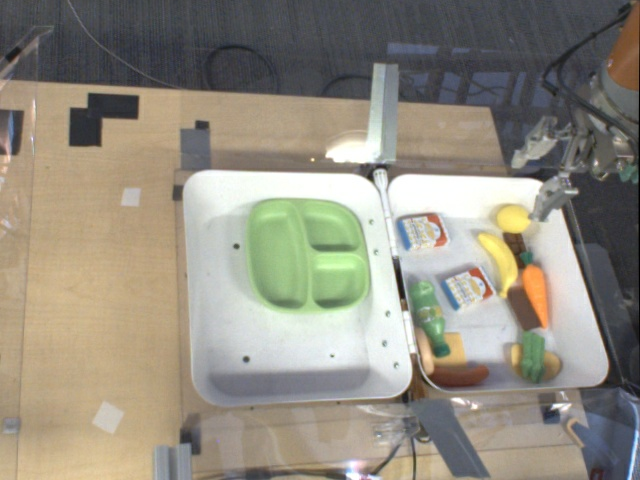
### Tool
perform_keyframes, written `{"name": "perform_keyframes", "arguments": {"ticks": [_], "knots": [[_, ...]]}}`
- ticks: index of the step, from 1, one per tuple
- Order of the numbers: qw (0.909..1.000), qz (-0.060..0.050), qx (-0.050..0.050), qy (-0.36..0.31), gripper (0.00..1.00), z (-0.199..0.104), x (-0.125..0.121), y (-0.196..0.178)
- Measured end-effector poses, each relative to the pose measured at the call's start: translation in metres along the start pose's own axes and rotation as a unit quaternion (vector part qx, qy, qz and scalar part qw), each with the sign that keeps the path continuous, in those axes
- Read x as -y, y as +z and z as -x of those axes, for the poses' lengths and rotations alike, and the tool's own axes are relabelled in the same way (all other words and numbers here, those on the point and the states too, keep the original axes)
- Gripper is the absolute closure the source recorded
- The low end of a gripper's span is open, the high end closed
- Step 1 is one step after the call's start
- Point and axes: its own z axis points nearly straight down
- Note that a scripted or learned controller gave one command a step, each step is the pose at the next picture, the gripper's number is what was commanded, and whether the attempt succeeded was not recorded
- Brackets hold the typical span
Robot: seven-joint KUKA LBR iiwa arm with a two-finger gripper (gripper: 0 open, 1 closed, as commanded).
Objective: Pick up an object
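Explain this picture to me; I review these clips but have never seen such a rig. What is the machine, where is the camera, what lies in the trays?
One fixed camera looks down at a slant on a wooden bench. The machine at the upper right is a robot arm; its two-finger gripper hangs above the far corner of the right bin, holding nothing I can see. The left bin holds a green divided plate. The right bin holds toy food: a lemon, a banana, a carrot, two small cartons, a green bottle and a sausage.
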Motion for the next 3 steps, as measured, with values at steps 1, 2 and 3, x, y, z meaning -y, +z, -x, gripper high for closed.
{"name": "perform_keyframes", "arguments": {"ticks": [1, 2, 3], "knots": [[0.9999, 0.001, -0.006, -0.012, 0.00, -0.076, 0.009, 0.133], [0.9995, -0.001, 0.002, -0.031, 0.00, -0.066, 0.018, 0.196], [0.9994, -0.002, 0.006, -0.035, 1.00, -0.062, 0.017, 0.183]]}}
